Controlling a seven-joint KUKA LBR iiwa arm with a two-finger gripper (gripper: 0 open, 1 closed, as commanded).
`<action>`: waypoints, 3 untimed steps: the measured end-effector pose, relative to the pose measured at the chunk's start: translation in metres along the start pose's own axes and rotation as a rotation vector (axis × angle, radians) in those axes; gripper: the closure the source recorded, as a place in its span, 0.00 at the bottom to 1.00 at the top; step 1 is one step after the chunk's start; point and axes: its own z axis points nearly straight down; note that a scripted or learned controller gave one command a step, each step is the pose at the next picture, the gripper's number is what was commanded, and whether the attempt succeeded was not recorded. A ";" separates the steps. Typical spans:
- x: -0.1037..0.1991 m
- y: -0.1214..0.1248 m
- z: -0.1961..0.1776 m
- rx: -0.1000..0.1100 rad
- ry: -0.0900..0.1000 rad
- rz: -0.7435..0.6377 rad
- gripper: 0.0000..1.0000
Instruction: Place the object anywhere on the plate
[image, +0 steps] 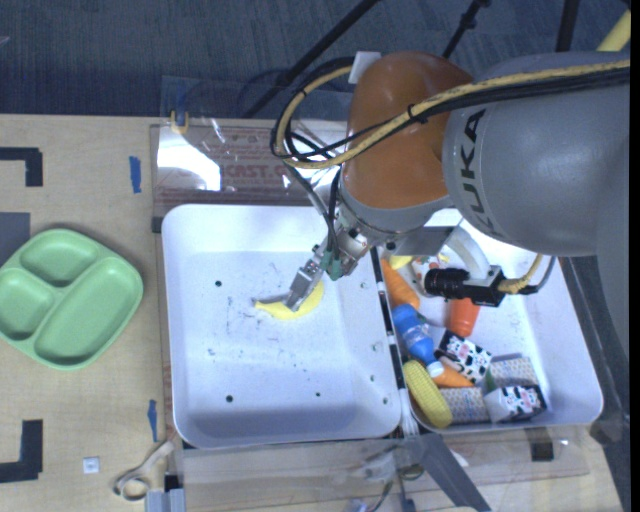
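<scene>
A small yellow banana-shaped object (284, 307) lies on the floor of the left white bin (250, 400), near its middle right. My gripper (303, 288) reaches down from the upper right and its tip rests right at the object's upper right end. The green plate (66, 296), with three compartments, sits on the wooden bench to the left of the bins, well apart from the gripper.
The right bin (575, 400) holds several toys: an orange carrot (400, 287), a blue bottle (413, 335), a corn cob (427, 392), cow-patterned blocks (517, 398). The arm's orange band and grey body hang over the bins' upper right. Scissors (142, 476) lie at the bench's front.
</scene>
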 end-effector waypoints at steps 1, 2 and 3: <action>-0.001 0.001 -0.011 -0.004 -0.002 0.000 1.00; -0.017 -0.011 0.037 0.009 0.003 0.183 1.00; -0.017 -0.011 0.037 0.008 0.003 0.183 0.00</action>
